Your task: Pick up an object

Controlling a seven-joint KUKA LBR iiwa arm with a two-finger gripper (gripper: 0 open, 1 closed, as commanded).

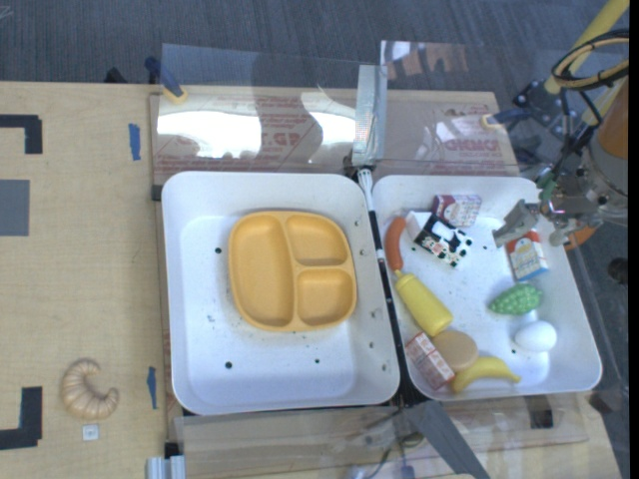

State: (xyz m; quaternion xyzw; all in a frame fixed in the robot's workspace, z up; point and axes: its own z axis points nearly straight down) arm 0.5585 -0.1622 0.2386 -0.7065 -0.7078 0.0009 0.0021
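Two shallow white bins sit side by side on the desk (70,267). The left bin (190,347) holds one thing: a yellow plate (292,269) with three compartments, lying flat near the bin's middle.

The right bin (579,352) holds the loose objects, ten by my count. Along its left wall lie one orange-red sausage (396,240) and, below it, one yellow bottle (423,304) on a slant. Near the top are one pinkish-white carton (458,209) and one black-and-white spotted piece (442,242), touching or nearly so. Toward the right wall stands one small box with orange and blue print (526,258), then one green bumpy item (514,299) below it, and one white egg (535,335) below that. At the bottom, clustered together, are one reddish packet (429,359), one tan round piece (458,347) and one yellow banana (486,372).

The claw (519,224) hangs over the right bin's upper right part, just above the small box, with the arm coming in from the right. I cannot tell how it stands, nor whether it pinches anything.

Outside the bins, one beige croissant (88,387) lies on the desk at lower left. The desk is pale wood-coloured with black markings and bits of blue tape. A clear panel stands behind the bins, and grey carpet runs beyond it.
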